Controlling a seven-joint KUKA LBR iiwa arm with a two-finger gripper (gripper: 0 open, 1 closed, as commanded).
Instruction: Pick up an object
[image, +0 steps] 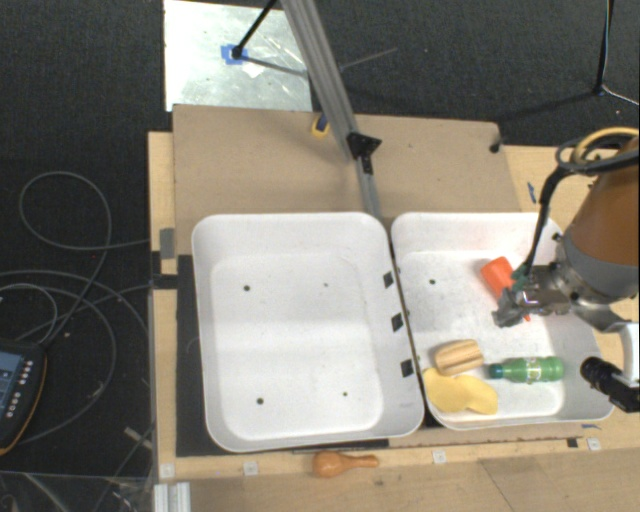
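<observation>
I see the gripper (511, 308) low in the right bin (440, 240), just beside an orange block (497, 273). Can't tell its state.

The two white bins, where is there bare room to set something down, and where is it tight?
The left bin has a wholly bare floor. In the right bin, the back-left stretch, from the divider to the orange object, is free. Its front is crowded: a tan block, yellow piece and green bottle lie close together, with the claw hanging just behind them.

Bin (300, 330) view-left of gripper (512, 308); wooden pear (345, 462) nearer camera, view-left of it; pendant (15, 385) far view-left; pole (335, 95) beyond it.
</observation>
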